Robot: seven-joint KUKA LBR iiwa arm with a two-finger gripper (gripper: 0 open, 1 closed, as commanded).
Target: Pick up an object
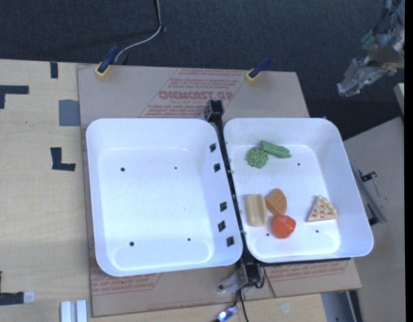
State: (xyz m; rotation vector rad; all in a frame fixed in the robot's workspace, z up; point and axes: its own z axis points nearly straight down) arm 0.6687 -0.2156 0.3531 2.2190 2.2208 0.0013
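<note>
The two white bins sit side by side on the bench: the left bin (153,200) has nothing in it to pick, so every candidate lies in the right bin (327,139). The gripper (367,69) hangs high at the upper right, outside the bins and well apart from every object; it is blurred, and I cannot tell how it is set. The likeliest trouble is the cluster low in the right bin, where the tan block (255,209), the orange piece (276,200) and the red tomato (283,227) lie touching or just beside one another, so a descent there may push one aside or catch two at once. The round tomato would probably roll away from a poor pinch. The waffle wedge (322,210) lies apart but near the bin's right wall, which may block the approach. The green pea pod (275,149) and green broccoli (257,157) are small, low and touching, easy to miss.
</note>
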